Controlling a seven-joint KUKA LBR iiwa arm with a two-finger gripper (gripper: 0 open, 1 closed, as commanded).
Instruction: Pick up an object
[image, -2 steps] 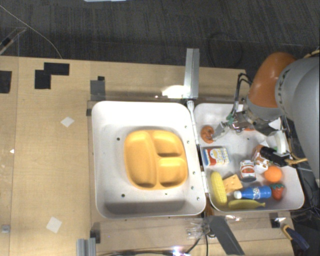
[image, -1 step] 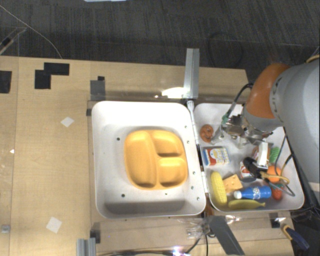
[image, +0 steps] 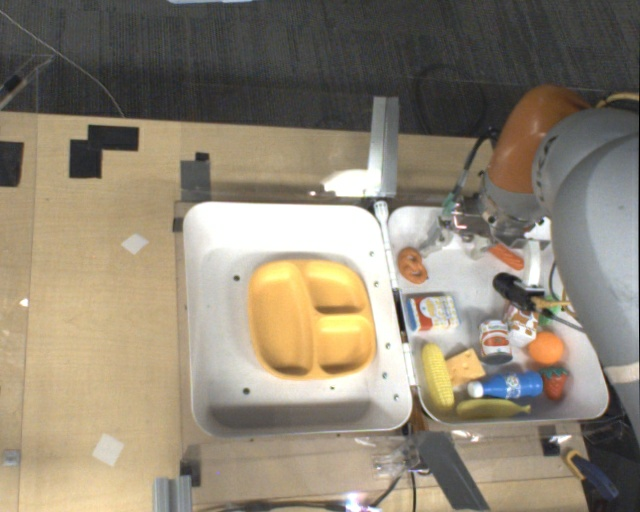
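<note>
Camera view, looking down at a slant. The pale wood-grain counter (image: 90, 330) carries two shallow white plastic bins with rounded corners, side by side.

The left white bin (image: 215, 300) holds a glossy yellow plastic tray (image: 310, 318), a rounded square moulded into three compartments: one long well on the left, two smaller wells on the right.

The right white bin (image: 590, 385) holds a cluster of small items:
- orange-brown lumpy oval toy (image: 412, 264) near the bin's upper left, long axis roughly up-down in the view.
- small white rectangular carton with red and blue print (image: 432, 313), lying flat just below it.
- yellow corn cob, knobbly texture (image: 436, 376), long axis up-down, along the left wall.
- tan wedge-shaped block (image: 465, 366), touching the cob's right side.
- blue and white plastic bottle (image: 510, 386), lying on its side, long axis left-right.
- yellow banana (image: 492, 408), curved, lying along the bin's lower wall beneath the bottle.
- small can with a red label (image: 496, 340), upright.
- smooth round orange fruit (image: 546, 348), with a red strawberry (image: 556, 381) just below it.
- orange carrot-like piece (image: 506, 256) near the upper right.

The grey arm with an orange band (image: 590, 200) reaches in from the right. The end effector (image: 462, 224) hangs over the right bin's upper edge; whether its fingers are apart or together I cannot tell. No item is seen between them.
</note>
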